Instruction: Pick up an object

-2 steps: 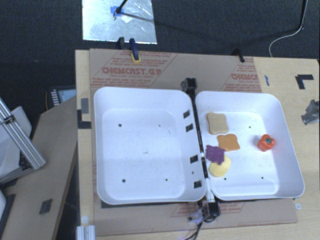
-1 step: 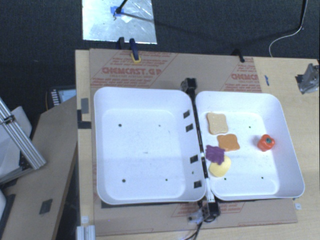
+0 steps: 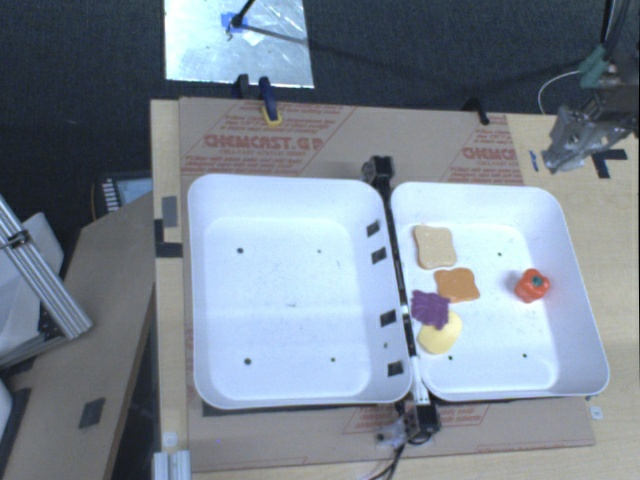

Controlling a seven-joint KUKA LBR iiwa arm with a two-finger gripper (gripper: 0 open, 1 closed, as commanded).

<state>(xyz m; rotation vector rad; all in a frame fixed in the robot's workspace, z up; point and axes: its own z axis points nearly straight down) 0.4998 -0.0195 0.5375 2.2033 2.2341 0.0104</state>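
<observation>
We are looking down on two white bins sitting side by side, the left bin (image 3: pixel 275 288) and the right bin (image 3: pixel 500 293), which is holding five toy foods: one tan bread slice (image 3: pixel 434 246), one orange toast piece (image 3: pixel 458 284), one purple item (image 3: pixel 430 308) touching one yellow item (image 3: pixel 440 334), and one red pepper (image 3: pixel 532 285) lying apart. The gripper (image 3: pixel 572 143) is hanging beyond the right bin's far corner, and we cannot tell its grasp state.

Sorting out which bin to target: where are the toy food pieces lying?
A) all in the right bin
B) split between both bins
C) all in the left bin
A: the bread slice, orange piece, purple piece, yellow piece and red piece all lie in the right bin.
</observation>
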